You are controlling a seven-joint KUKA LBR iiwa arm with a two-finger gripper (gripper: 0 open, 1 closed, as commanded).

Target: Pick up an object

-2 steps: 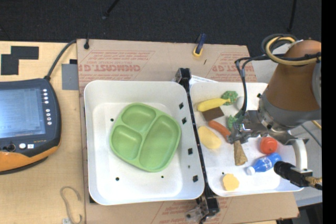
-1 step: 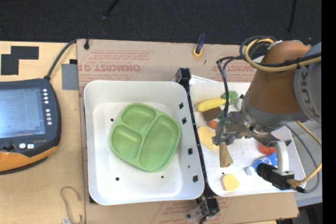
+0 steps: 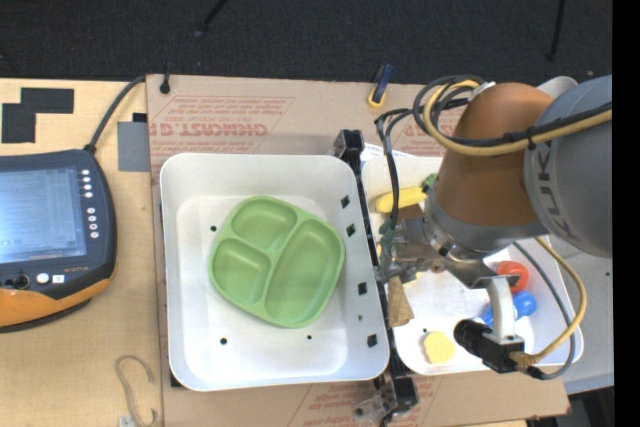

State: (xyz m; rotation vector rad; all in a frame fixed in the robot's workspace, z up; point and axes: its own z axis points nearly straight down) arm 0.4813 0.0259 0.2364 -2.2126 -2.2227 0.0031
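At the near edge of the counter (image 3: 90,370), a small metal hook (image 3: 135,387) lay on the bare wood left of the bins. The left bin (image 3: 190,315) held one thing: a green divided plate (image 3: 277,259) with three compartments, lying flat near the bin's middle. The right bin (image 3: 415,355) was largely covered by the arm (image 3: 500,170). In its near part sat a small yellow piece (image 3: 438,347), and just beyond it to the right a blue piece (image 3: 523,305) touching a red-orange piece (image 3: 512,271). A brown piece (image 3: 399,302) lay against the bin's left wall. Farther back, a yellow object (image 3: 397,200) and a bit of green (image 3: 429,183) showed beside the arm's orange band.

The tool (image 3: 400,250) was down in the right bin near its left wall, just above the brown piece; whether its fingers were wide, narrow or closed on anything could not be told.

To the far left a control pendant (image 3: 45,235) with a lit screen rested on the counter. Beyond the bins, cardboard (image 3: 230,120) carried red printing, upside down and too faint to read. A blue and yellow clamp (image 3: 380,86) gripped the cardboard's far edge.
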